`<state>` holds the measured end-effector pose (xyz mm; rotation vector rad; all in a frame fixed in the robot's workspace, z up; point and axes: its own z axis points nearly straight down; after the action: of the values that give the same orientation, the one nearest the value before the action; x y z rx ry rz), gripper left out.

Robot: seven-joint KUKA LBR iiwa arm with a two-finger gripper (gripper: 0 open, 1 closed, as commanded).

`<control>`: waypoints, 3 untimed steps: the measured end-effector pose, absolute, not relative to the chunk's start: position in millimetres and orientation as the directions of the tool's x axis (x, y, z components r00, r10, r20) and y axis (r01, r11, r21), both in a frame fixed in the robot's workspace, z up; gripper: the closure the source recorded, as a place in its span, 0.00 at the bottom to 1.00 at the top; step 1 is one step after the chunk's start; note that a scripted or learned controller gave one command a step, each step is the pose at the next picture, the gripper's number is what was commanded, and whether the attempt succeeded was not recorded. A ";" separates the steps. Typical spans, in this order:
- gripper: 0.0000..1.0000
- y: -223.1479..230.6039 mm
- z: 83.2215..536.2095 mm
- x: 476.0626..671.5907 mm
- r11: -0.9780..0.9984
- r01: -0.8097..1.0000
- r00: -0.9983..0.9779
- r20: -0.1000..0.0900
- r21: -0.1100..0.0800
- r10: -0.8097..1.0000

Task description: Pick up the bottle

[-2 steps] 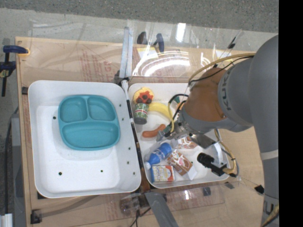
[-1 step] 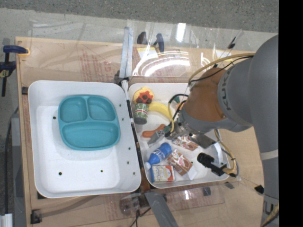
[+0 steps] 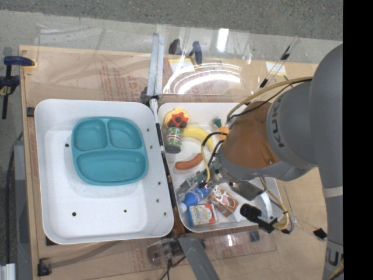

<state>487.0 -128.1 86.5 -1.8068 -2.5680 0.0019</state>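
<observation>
- The worktop carries two shallow white bins side by side: the left bin and the right bin.
- A teal divided plate lies flat in the left bin, toward its far half, well apart from everything in the right bin.
- The grey arm reaches in from the right, its orange band hanging over the middle of the right bin.
- The gripper points down into the near half of the right bin, above a cluster of small things; the arm's wrist covers it, so whether the fingers are spread or clenched cannot be told, nor whether they touch anything.
- The bottle, blue with a white cap end, lies on its side in the near part of the right bin, just beside and below the gripper's tip.
- A white carton with a blue edge lies touching the bottle on its near side; a red-brown packet lies just to the right.
- A sausage lies between the cluster and the far items.
- A small can stands near the bin's left wall, with a yellow and red toy just behind it and a banana beside it.
</observation>
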 end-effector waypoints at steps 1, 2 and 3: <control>1.00 -130.9 98.4 489.6 0.339 0.941 -0.339 -0.006 0.005 0.941; 0.00 -142.5 103.1 491.4 0.326 0.945 -0.325 -0.029 0.012 0.945; 0.00 -142.2 93.9 535.0 0.349 0.937 -0.348 -0.028 0.007 0.937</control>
<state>535.0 -142.2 93.9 -1.8081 -2.6017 0.0164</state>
